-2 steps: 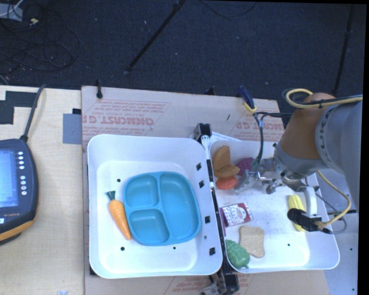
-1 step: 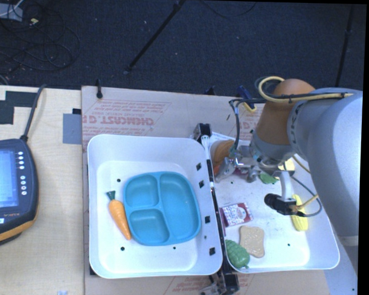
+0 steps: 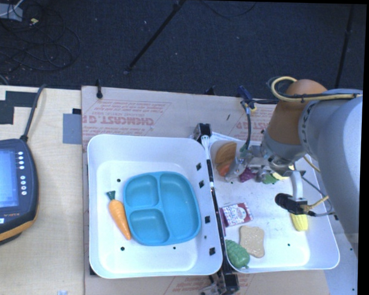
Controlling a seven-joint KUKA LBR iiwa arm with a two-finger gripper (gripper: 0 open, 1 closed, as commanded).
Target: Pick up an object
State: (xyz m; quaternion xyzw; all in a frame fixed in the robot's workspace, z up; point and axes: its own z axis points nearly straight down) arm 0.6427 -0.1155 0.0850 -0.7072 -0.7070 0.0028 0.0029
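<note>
Right bin [image 3: 326, 254]: jaws [image 3: 251, 170] over purple object [image 3: 249, 174]; jaw state unclear.

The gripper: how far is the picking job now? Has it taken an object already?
Done: the arm has reached into the right bin, and the gripper is low at its far end, near a purple item. In hand: nothing that I can confirm; the wrist hides the fingers. Left: grasp and lift. The green toy, tan slice and corn lie on the bin floor.
</note>
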